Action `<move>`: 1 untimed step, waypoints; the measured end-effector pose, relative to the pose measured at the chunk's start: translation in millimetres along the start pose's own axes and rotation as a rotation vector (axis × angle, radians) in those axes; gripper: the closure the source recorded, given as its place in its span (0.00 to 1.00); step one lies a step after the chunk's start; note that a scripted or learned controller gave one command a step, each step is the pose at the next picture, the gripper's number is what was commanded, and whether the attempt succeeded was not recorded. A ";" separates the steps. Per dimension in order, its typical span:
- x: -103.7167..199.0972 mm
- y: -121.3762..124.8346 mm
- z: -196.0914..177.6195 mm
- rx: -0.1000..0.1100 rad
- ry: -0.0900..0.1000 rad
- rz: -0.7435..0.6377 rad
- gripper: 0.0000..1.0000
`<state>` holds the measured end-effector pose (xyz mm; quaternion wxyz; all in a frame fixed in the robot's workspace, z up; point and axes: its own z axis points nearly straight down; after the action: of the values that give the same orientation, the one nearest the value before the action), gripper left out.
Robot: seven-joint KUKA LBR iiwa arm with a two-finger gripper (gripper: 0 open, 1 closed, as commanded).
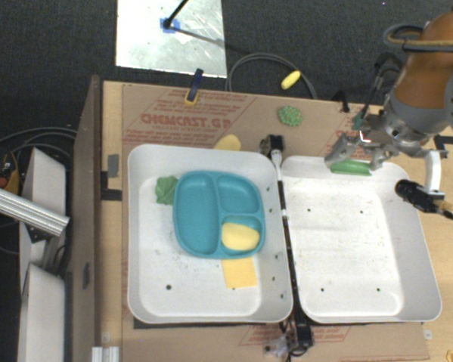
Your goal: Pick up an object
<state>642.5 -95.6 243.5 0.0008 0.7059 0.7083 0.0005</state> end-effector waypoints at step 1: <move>3.5 -27.1 107.8 0.010 0.002 0.002 0.00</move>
<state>615.6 -92.3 135.7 -0.0035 0.7067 0.7075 -0.0024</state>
